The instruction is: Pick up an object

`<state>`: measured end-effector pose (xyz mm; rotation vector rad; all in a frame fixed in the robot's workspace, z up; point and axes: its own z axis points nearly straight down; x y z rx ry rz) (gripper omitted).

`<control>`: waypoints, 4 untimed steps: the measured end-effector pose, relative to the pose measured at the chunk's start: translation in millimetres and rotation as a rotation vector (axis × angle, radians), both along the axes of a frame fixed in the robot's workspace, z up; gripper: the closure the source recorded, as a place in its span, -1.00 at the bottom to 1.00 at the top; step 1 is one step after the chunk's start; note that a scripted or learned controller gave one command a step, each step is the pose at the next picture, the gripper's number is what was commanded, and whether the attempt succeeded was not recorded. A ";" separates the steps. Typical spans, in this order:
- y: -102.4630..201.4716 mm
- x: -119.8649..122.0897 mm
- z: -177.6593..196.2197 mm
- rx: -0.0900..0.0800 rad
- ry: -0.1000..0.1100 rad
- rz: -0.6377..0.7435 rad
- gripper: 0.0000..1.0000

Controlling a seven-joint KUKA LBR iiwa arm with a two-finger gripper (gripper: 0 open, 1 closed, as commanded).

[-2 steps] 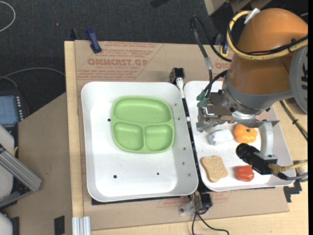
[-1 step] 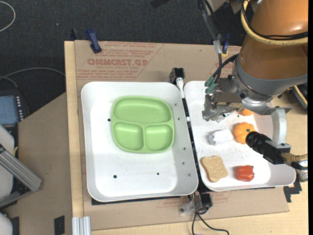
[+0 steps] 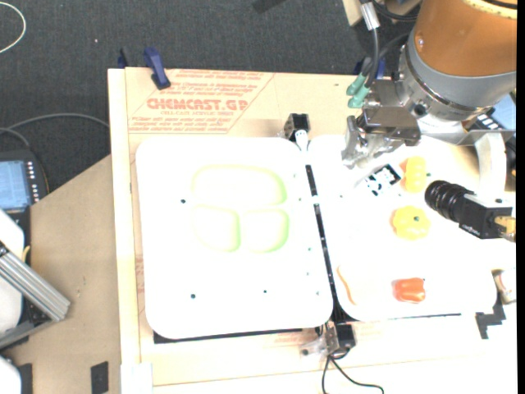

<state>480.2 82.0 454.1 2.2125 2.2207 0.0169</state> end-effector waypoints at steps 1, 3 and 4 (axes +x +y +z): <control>91.0 -1.1 86.3 0.003 0.001 0.007 1.00; 92.3 -2.1 -80.7 -0.009 0.027 -0.011 1.00; 6.7 -1.0 -83.6 -0.005 0.016 -0.014 1.00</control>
